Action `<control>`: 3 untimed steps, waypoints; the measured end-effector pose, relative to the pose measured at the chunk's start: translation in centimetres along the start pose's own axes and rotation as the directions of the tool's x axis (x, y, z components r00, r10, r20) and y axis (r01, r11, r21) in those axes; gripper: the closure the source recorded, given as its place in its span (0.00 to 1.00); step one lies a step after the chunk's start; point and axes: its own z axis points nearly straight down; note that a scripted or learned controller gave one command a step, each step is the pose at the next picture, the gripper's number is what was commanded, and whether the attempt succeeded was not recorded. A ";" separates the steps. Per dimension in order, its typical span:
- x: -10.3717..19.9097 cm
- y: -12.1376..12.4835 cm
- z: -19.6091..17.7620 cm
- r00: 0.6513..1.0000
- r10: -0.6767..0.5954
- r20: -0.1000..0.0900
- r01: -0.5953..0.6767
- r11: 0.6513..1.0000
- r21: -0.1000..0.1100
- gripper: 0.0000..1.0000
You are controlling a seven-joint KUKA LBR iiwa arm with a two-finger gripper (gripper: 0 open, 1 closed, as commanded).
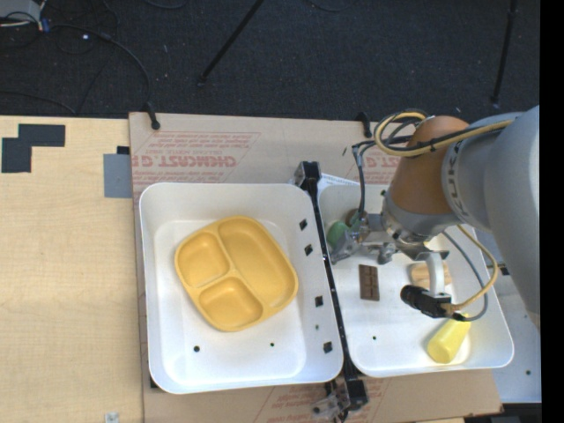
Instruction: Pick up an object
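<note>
Presently my gripper [350, 243] sits over the left side of the right bin [388, 346], close against a small green object [337, 233] by the dividing wall; whether my jaws are spread or closed, or hold anything, I cannot tell. A brown block [368, 282] lies just beside me, a yellow lump [447, 342] lies near the bin's front right corner, and a yellow divided plate [235, 271] rests in the left bin [167, 351].

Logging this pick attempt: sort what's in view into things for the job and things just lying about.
Likely for the job: gripper, green thing, brown block, yellow lump, right bin.
Lying about: yellow plate, left bin, cardboard.
</note>
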 end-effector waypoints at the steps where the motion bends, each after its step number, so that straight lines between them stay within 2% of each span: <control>1: -0.1 0.0 -1.2 1.000 0.003 0.000 -0.003 1.000 0.001 1.00; 2: 0.0 0.2 -7.5 1.000 -0.002 0.001 0.002 1.000 -0.007 1.00; 3: -0.9 0.4 -12.1 1.000 0.001 0.002 -0.001 1.000 -0.006 1.00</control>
